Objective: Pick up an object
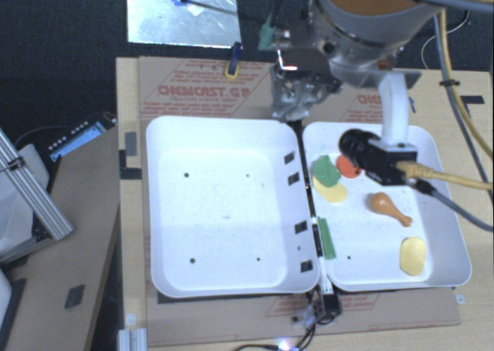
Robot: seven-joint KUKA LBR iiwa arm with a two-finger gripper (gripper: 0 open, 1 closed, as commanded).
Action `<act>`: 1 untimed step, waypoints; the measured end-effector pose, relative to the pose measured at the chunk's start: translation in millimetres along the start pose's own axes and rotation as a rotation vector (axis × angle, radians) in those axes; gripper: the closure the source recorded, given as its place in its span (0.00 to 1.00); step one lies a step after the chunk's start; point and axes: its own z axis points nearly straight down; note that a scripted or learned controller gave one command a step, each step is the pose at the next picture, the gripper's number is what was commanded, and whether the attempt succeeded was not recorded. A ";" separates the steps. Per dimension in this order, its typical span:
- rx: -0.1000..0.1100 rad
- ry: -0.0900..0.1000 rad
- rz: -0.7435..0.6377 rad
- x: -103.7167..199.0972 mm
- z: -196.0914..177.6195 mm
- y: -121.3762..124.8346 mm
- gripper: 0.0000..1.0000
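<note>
The cardboard sheet (197, 83) under the bins bears red print reading "CHEMCAST GP", partly repeated at right.

arm (370, 25): grey, orange band, reaching in from the right above the bins' (299, 129) far edge | gripper (292, 106): pointing down at the far end of the bins' seam

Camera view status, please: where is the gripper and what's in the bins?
Gripper at the bins' far edge, holding nothing visible. Green piece, yellow piece and brown drumstick in right bin. Nothing in the way.
</note>
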 end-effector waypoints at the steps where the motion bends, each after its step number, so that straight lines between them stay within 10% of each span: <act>1: -0.003 -0.002 0.007 -6.8 0.8 65.9 1.00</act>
